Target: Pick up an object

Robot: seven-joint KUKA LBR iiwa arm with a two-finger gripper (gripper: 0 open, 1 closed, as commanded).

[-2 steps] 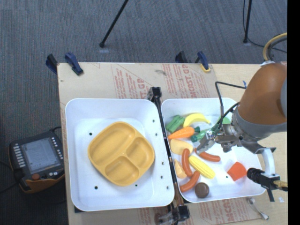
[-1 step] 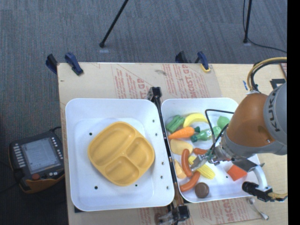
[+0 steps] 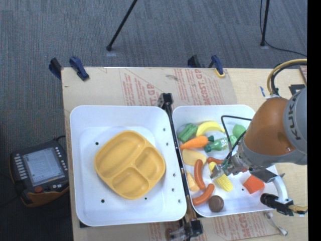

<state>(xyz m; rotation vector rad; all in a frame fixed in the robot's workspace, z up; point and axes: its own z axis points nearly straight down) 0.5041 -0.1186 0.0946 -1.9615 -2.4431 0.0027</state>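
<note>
Camera view looks down on the right bin (image 3: 246, 109), packed with toy food, where the gripper (image 3: 219, 172) hangs low at the bin's middle. Its tips sit at the upper end of a corn cob (image 3: 224, 181); whether they are apart or pinched together cannot be told. Within that bin a carrot (image 3: 194, 143), banana (image 3: 209, 128) and green pepper (image 3: 187, 132) lie toward the far side, two sausages (image 3: 199, 173) and a brown ball (image 3: 216, 203) toward the near side. A yellow divided plate (image 3: 130, 163) rests in the left bin (image 3: 85, 119).
</note>
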